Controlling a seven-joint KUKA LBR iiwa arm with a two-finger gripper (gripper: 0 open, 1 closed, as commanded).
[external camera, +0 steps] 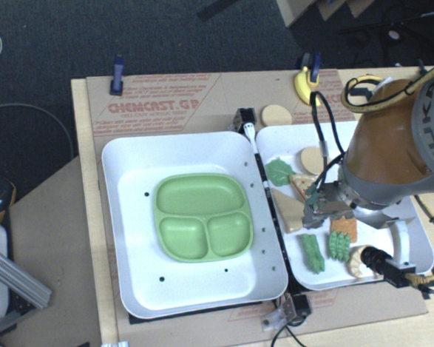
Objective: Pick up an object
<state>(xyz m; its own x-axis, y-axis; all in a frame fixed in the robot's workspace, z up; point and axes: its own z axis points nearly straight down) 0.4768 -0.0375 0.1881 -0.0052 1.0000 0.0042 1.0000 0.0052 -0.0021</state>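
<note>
At the far left you have the left bin (131, 212), a shallow white tray with rounded corners. A green divided plate (203, 216) lies flat near its middle, one long compartment along the top and two smaller ones below. Nothing rests in any compartment.

Between the two bins runs a dark seam with a small black clamp (244, 118) at its upper end. Behind the bins, note the brown cardboard sheet (152, 99) with red lettering, a blue clip (117, 74) at its upper left edge and a round tan disc (276, 115) just above the right bin.

In the right bin (422, 251) you see loose objects clustered in its left half. A green leafy piece (279, 171) lies near the top left, a pale round piece (311, 159) just right of it, and a tan wedge (301, 184) below them. Lower down, a long green vegetable piece (312, 252) lies roughly upright along the bin's left side, with a shorter bumpy green piece (338, 246) just beside it and an orange textured piece (344, 227) above that one.

The gripper (319, 208) hangs over the middle of this cluster, just above the orange piece. You cannot tell how its end stands, nor whether anything is between them. The arm (393, 149) covers the bin's right half.
</note>
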